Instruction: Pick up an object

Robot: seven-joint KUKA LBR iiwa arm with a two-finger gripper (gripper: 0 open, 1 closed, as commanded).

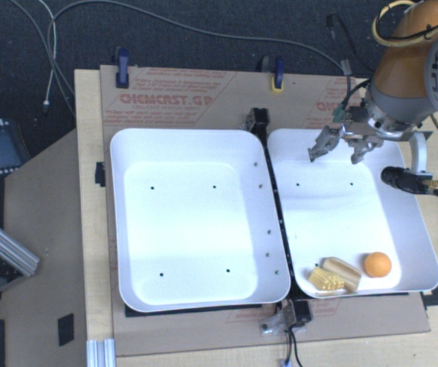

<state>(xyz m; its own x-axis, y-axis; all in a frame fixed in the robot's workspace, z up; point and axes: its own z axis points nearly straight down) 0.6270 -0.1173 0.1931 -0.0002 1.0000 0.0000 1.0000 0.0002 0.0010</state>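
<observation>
Seen from above at a slant: 2 shallow white bins side by side on a brown board (165, 98) printed with faded red lettering, hard to read. Left bin (196, 147) bare white apart from small dark dots on its floor. Right bin (402, 220) holding 3 small things, all bunched at its near edge: an orange ball (377, 264) toward the near right corner, a tan oblong piece (343, 269) just left of it, and a pale yellow ridged piece (326, 281) touching or slightly overlapped by the tan one, too small to name for certain. Reaching in from the right, the arm (413, 60), grey with an orange section, cut off by the top and right edges. Gripper (339, 153) hanging over the far end of the right bin, well apart from the 3 things at the near edge. Fingers (318, 150) spread, dark tips pointing down toward the bin floor, nothing between them. Height above the floor not clear from this angle. Blue clamps (121, 66) at the far edge of the board, 2 of them. Dark clips at the seam between the bins, far and near. Grey cables (50, 21) trailing across the dark floor at upper left; a grey metal bar cut off at the left edge.
</observation>
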